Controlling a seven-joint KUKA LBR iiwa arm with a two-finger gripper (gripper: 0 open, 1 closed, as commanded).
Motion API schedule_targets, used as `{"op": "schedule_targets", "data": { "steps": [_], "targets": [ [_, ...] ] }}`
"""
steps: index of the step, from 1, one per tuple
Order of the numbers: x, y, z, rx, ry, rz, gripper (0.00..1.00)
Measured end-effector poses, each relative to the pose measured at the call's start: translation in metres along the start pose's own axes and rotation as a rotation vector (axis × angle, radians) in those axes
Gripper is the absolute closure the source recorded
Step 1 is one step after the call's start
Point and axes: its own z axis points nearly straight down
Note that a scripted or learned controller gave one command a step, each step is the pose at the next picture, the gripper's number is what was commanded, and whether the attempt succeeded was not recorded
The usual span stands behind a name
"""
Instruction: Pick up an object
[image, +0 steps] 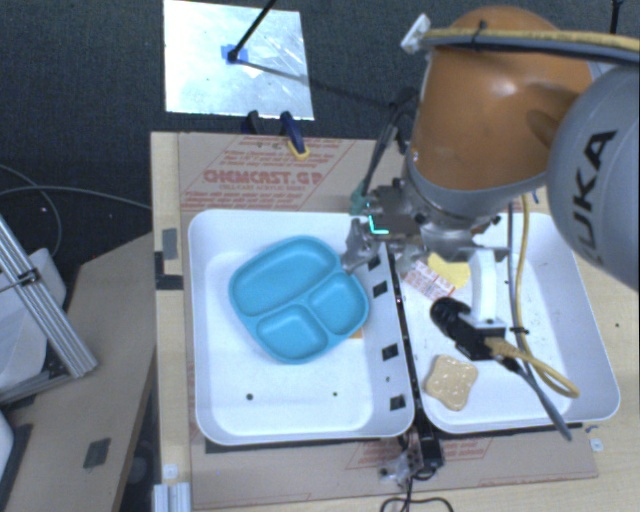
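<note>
Currently gripper (362, 250) poised at 2 o'clock rim of blue divided plate (298, 298); pincer state cannot be told. Slip risked: rim thin, divider wall (392, 300) crowded.

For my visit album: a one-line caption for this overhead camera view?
Robot arm hangs over two white bins, near a blue divided plate and a cracker.

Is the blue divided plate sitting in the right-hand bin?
No, the blue divided plate lies in the left bin; the right bin holds a cracker-like piece.
</note>
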Motion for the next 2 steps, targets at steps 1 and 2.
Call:
{"op": "schedule_targets", "data": {
  "steps": [1,2],
  "targets": [
    [0.031,0.0,0.088,0.004,0.0,-0.003,0.0],
    [0.039,0.021,0.09,0.001,0.0,-0.003,0.0]
  ]
}}
